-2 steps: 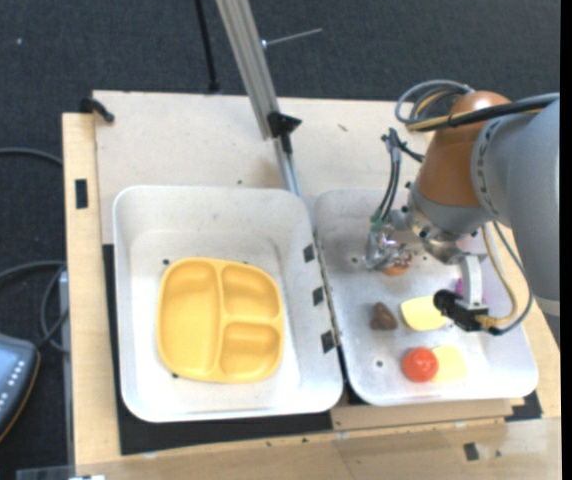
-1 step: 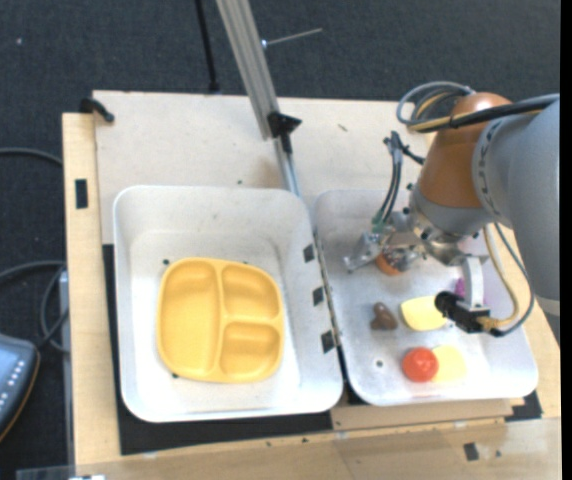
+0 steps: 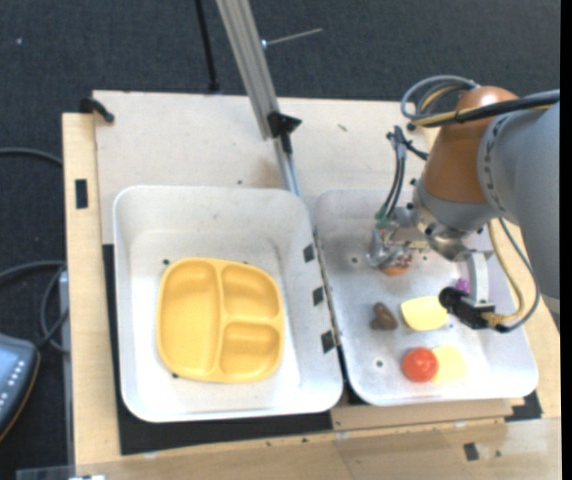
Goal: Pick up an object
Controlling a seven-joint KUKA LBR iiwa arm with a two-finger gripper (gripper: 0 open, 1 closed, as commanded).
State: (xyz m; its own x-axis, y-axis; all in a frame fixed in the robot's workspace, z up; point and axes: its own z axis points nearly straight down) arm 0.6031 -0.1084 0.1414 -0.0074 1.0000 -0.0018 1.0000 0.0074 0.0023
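While the claw (image 3: 394,255), its state impossible to tell, sits low over a small orange object (image 3: 397,265), the brown lump (image 3: 383,316) lies just beyond, nearer the camera.

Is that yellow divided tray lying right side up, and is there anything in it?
Right side up and empty. The yellow tray lies flat in the left bin, its three compartments facing up and showing only bare yellow plastic.
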